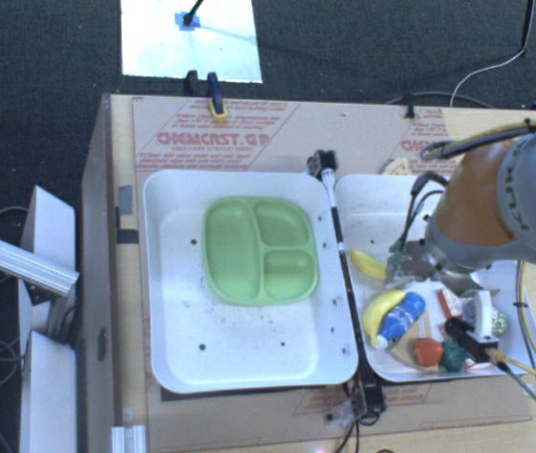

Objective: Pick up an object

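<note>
The arm [494,206] reached in from three o'clock over the right bin [372,206], and its bulk hid much of that bin's floor. The claw [408,264] sat low by a banana [368,265]; whether it was open or closed could not be told. At six o'clock from it lay a blue-and-white bottle [401,318] against a second banana [377,313], with small red [427,351] and green [452,357] things nearby, hard to identify. The left bin [183,347] held a green divided plate [259,250].

Right bin [372,201] holds the objs: 2 yellow bananas [367,265], blue/white bottle [401,317] lying tilted, red [427,351] & green [452,356] bits nr front edge.
</note>
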Controlling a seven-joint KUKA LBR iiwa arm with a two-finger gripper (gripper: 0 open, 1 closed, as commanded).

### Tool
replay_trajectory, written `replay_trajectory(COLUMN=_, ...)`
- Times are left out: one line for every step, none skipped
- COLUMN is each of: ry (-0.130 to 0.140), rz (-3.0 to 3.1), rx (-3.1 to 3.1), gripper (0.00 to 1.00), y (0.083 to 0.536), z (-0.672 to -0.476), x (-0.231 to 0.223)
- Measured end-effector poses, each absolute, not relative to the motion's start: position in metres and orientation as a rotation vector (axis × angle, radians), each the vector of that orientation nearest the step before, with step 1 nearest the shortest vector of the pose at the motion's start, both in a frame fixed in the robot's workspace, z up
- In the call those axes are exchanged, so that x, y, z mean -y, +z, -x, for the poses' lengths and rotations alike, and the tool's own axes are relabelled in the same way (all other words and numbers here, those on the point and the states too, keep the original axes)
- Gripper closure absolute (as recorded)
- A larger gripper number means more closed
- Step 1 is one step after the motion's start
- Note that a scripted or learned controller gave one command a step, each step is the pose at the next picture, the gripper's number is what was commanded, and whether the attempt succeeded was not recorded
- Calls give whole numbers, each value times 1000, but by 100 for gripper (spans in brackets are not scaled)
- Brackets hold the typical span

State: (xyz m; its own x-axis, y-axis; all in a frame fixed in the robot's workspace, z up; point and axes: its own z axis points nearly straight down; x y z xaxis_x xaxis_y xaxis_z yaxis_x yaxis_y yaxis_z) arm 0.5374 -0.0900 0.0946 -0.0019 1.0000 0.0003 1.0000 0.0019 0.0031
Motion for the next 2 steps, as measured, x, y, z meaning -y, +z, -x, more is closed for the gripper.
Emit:
replay_trajectory(ry=1, rz=-2219, rx=-2219, gripper=100, y=145, z=-515, x=171)
replay_trajectory(ry=3, rz=-2216, rx=-2226, gripper=100, y=169, z=-515, x=85)
